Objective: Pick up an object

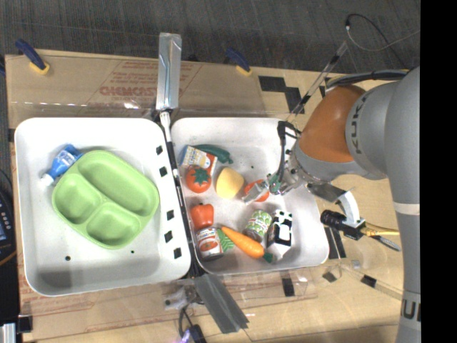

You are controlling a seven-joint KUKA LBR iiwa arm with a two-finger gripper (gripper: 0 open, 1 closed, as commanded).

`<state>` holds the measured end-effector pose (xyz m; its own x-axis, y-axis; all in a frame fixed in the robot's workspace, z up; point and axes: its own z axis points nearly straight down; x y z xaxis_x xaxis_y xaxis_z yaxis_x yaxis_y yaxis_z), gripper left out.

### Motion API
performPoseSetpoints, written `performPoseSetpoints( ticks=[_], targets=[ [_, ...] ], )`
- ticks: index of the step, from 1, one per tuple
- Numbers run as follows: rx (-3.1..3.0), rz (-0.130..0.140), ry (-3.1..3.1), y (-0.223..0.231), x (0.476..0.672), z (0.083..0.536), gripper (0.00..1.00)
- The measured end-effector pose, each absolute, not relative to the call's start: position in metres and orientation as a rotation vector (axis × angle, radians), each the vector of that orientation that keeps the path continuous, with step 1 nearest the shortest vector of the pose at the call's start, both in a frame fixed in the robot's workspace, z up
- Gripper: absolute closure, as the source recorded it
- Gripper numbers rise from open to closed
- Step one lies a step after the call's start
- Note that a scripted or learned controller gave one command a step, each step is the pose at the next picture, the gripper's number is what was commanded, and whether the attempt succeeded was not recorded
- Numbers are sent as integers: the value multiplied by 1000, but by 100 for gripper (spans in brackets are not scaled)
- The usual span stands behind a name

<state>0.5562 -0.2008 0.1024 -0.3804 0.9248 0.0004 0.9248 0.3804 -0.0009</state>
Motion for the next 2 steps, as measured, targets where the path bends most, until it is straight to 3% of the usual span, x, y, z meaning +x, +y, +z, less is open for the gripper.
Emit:
performPoseSetpoints(
  ticks=[1,2],
  targets=[
    [-1806,0,-2567,-185,564,92,100],
    [-1663,0,-2665,-117,592,184,100]
  ],
)
